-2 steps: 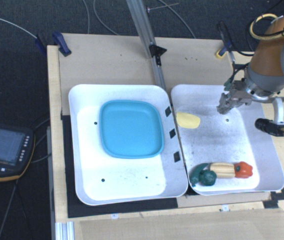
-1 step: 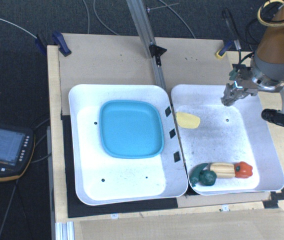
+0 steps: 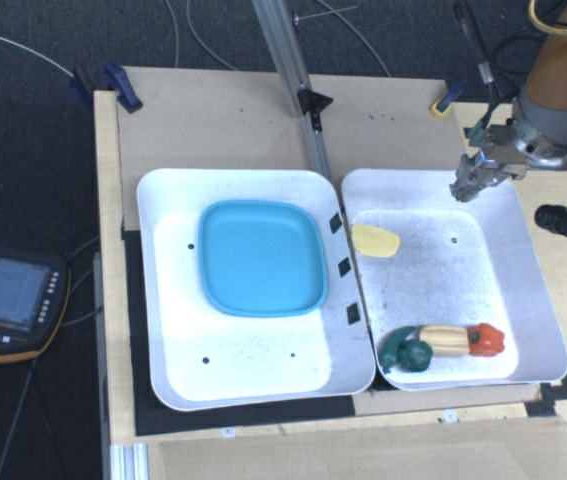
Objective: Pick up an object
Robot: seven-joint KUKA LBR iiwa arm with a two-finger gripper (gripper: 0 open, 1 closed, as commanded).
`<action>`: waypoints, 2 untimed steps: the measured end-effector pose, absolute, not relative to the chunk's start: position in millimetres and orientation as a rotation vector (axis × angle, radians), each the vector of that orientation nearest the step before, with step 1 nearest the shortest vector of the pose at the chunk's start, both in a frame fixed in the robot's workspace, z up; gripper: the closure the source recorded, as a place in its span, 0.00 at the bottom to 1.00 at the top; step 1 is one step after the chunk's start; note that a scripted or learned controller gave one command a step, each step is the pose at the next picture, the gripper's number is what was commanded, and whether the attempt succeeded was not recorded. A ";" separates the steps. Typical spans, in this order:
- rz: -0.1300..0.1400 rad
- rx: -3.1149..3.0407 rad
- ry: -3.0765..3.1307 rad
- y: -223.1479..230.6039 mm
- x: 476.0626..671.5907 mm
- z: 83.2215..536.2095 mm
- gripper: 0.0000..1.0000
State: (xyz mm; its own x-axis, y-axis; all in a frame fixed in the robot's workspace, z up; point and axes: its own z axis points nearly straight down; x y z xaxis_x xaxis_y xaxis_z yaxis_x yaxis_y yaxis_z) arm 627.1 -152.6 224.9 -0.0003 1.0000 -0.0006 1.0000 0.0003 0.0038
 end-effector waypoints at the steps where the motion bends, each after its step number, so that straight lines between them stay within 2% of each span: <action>1: 0.002 2.217 2.226 -103.6 639.1 218.2 1.00; 2: 0.004 2.216 2.226 -52.1 651.7 231.5 1.00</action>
State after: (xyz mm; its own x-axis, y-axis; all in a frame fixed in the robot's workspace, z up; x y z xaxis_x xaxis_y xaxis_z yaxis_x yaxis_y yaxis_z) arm 651.7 -52.1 231.5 -0.0044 1.0000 0.0013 1.0000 0.0044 0.0019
